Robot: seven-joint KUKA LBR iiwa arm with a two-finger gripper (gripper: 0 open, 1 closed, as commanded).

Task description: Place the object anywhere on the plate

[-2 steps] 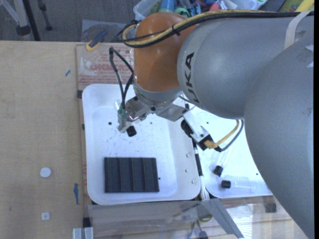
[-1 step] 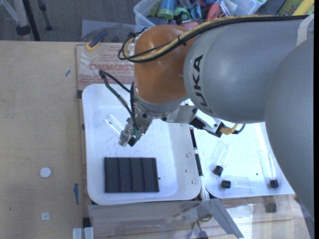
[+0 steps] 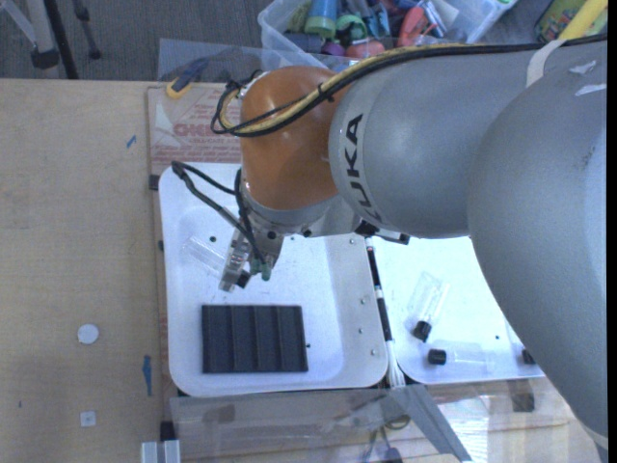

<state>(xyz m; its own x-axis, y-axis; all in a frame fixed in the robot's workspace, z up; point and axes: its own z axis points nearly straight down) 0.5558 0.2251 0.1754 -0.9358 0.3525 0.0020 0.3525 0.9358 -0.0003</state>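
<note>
Grey arm (image 3: 463,143), the nearest body to the lens, enters from the right and spans the upper half of my remote view, its orange band (image 3: 284,138) sitting above the wrist with black and yellow cables looped over it. Below the band the claw (image 3: 243,270) hangs over the upper middle of the left bin (image 3: 328,297); from this slant I cannot tell whether it is spread, pressed together or pinching anything. Just beside the claw, on its left, a clear plastic piece (image 3: 204,250) lies on the white floor of the bin, apart from the claw as far as I can judge. Nearer the front rim of the same bin lies the dark ribbed plate (image 3: 254,339), flat, with nothing resting on it, and separated from the clear piece by bare white floor. Right bin (image 3: 468,268), partly covered by the arm, holds two clear tubes with black caps: one (image 3: 425,307) lies tilted near the dividing rims, the other (image 3: 461,356) rests across the front edge. Under both bins I see a sheet of printed cardboard (image 3: 188,123) on the tan bench (image 3: 67,210), where a small white disc (image 3: 88,334) lies well apart to the left. Beyond the bench stands a clear tub of coloured toys (image 3: 386,8).
</note>
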